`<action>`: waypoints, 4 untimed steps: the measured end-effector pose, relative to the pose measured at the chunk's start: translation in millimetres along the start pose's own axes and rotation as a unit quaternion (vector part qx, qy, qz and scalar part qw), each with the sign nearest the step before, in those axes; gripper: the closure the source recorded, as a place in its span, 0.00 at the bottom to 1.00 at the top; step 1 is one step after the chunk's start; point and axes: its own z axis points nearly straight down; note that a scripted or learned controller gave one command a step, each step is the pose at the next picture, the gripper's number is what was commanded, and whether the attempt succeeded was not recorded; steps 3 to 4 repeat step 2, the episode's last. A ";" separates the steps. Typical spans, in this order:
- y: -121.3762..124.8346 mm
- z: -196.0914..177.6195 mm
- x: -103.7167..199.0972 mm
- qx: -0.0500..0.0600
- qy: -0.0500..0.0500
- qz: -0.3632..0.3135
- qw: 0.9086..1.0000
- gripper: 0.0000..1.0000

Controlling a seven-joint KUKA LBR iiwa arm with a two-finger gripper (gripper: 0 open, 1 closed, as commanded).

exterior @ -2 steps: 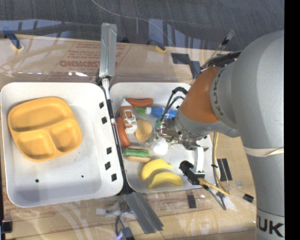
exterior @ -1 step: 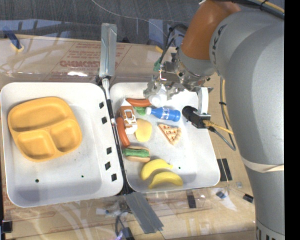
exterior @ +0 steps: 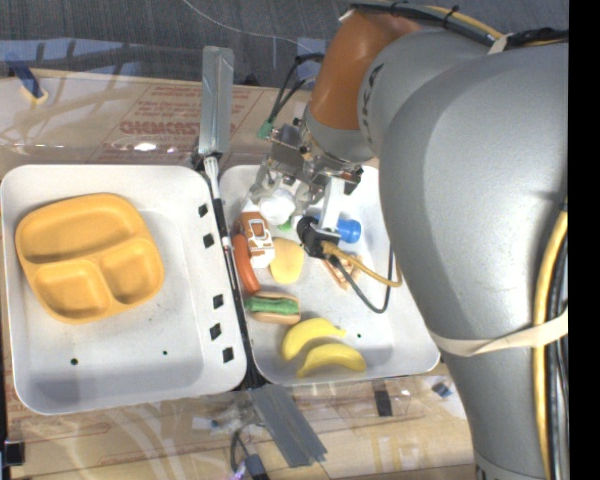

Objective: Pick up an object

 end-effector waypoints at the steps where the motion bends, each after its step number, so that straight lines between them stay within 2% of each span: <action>1: 11.9 -8.5 27.5 -0.003 0.000 -0.005 1.000 1.00; 2: -55.9 -48.2 -77.5 -0.004 0.000 -0.009 1.000 1.00; 4: -55.9 -48.2 -77.5 -0.004 0.000 -0.009 1.000 1.00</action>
